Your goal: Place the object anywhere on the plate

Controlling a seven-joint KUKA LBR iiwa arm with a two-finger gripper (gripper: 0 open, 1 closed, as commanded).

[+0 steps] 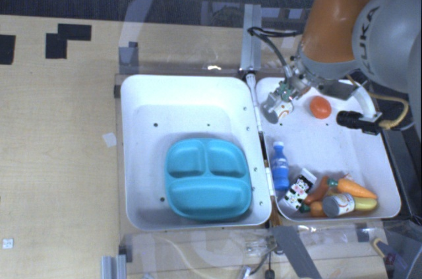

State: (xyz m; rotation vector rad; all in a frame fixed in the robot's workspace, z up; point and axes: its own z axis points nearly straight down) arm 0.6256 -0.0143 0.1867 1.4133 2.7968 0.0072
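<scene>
A blue sectioned plate (208,179) lies in the near half of the left bin (151,99). My gripper (278,107) hangs over the far left corner of the right bin (369,146). It looks open, and I see nothing between its fingers. An orange ball (320,107) lies just right of the gripper, apart from it. A blue bottle (280,167) lies along the right bin's left wall, nearer the camera than the gripper.
A heap sits in the right bin's near corner: a black-and-white item (300,188), a carrot (356,188), a grey can (339,205) and a yellow piece (366,204). The arm's bulk (369,27) overhangs the right bin's far side. A metal divider (260,139) separates the bins.
</scene>
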